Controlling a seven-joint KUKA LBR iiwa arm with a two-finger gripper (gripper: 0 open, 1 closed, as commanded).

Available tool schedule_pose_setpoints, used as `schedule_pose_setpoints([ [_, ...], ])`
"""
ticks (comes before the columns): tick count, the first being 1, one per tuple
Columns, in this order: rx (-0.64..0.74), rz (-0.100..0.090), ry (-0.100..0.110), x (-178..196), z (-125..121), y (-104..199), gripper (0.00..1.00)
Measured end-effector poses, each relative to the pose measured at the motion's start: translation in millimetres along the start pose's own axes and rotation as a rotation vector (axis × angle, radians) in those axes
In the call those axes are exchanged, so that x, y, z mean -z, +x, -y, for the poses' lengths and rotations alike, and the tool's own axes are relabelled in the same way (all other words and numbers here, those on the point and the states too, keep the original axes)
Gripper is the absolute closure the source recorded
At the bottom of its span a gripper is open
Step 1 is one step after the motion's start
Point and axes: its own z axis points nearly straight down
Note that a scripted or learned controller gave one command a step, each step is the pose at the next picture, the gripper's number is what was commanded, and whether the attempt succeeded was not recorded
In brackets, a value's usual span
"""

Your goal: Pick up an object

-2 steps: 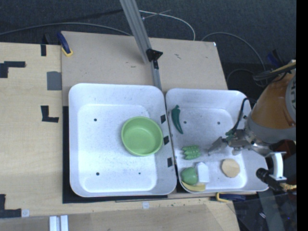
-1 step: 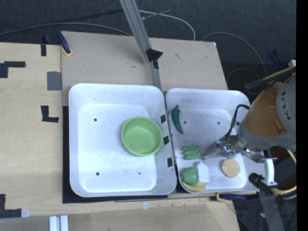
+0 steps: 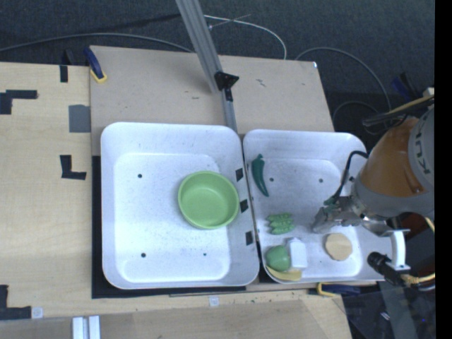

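Observation:
In the right bin (image 3: 304,143) lie a dark green pepper-shaped piece (image 3: 259,174), a small light green ridged piece (image 3: 281,224), a tan round disc (image 3: 339,246), and a green ball (image 3: 279,258) beside a white block (image 3: 296,252) over something yellow at the front edge. My gripper (image 3: 326,217) hangs low over the right bin's floor, just up and left of the tan disc and right of the ridged piece. I see nothing between its fingers. The arm's orange band (image 3: 395,164) shows at the right.
The left bin (image 3: 127,154) holds a light green bowl (image 3: 207,200) near its right side. A grey metal pole (image 3: 201,37) slants down from the top to the bins' dividing wall. Cables run over the dark floor behind.

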Motion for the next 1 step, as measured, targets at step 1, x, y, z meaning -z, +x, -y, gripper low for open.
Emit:
schedule_pose_setpoints([
  [1, 0.000, 0.001, 0.000, 40.3, -1.5, 5.1, 1.00],
])
